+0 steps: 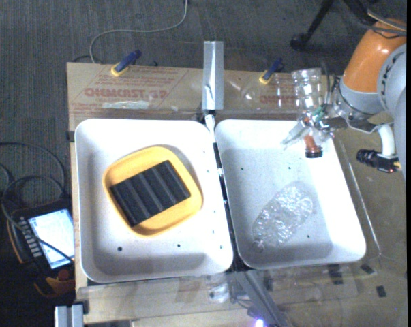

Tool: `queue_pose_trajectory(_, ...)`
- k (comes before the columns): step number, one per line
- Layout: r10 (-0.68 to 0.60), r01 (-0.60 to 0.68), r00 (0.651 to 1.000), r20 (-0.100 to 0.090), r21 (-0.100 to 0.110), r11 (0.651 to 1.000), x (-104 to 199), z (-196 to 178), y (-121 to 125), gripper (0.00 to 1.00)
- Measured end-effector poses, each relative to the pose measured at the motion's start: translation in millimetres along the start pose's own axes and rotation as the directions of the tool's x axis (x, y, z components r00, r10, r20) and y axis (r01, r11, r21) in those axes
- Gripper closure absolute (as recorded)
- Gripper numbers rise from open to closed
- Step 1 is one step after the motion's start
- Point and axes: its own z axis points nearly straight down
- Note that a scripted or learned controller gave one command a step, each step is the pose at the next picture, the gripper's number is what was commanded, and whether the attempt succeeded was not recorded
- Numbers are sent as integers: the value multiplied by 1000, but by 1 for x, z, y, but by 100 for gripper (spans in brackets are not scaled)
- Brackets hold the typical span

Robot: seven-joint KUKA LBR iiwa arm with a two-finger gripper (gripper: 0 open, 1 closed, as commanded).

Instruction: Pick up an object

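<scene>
Worktop (140,90) carries two white bins side by side. Left bin (96,142) holds a yellow tray (120,169) w/ a black ribbed insert (152,191), lying flat near the middle. Right bin (341,203) holds a clear crumpled plastic bottle (283,214), on its side toward the near half — the nearest pick candidate to the arm, I'd judge.

Arm (372,63) reaches in from the right; its end effector (313,131) sits over the far right corner of the right bin, well apart from the bottle. Can't tell whether it's apart or together — too small and cluttered at the tip. A clear cup-like thing (307,87) shows just above it; whether that's gripped or just behind is unclear.

Risks, as I read it: bottle is transparent and thin-walled, so a pinch could crush it or let it squirt out sideways. It lies at a slant, so a misaligned close may only nudge it. Starting near the bin wall — a descent there could clip the rim.
</scene>
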Motion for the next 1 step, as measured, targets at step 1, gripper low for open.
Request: queue_pose_trajectory(1,-33,33,999,-3,1,999,2,7,1,0)
